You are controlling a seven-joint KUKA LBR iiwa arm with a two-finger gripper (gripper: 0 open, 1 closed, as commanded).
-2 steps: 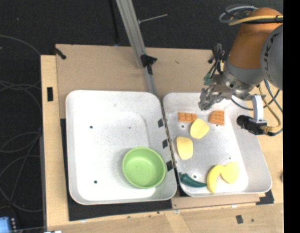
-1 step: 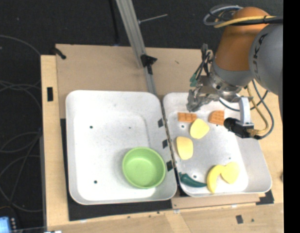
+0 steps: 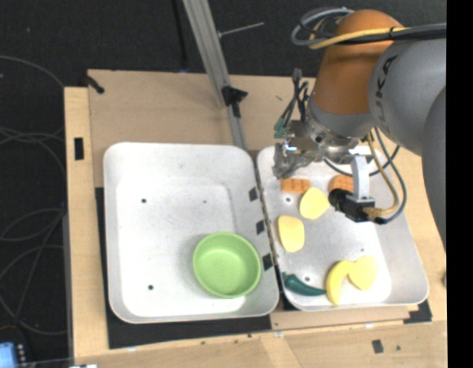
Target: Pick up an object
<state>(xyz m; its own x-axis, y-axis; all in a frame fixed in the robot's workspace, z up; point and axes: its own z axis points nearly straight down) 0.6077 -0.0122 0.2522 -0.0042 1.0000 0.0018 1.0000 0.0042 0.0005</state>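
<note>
two white bins sitting side by side on the surface point(image 3: 167, 106). green bowl point(image 3: 227, 264) lying in the left bin point(image 3: 144, 182), near its front right corner. right bin point(image 3: 389, 267) holding an orange block point(image 3: 295, 185) at the back, yellow pieces point(image 3: 313, 203) point(image 3: 290, 233) point(image 3: 349, 277) toward the front of it, and a dark green piece point(image 3: 301, 285) at the front edge. gripper point(image 3: 287, 158) hanging just behind the orange block, over the right bin's back left corner; can't tell whether the fingers are apart or together. nothing seen between them.
</note>
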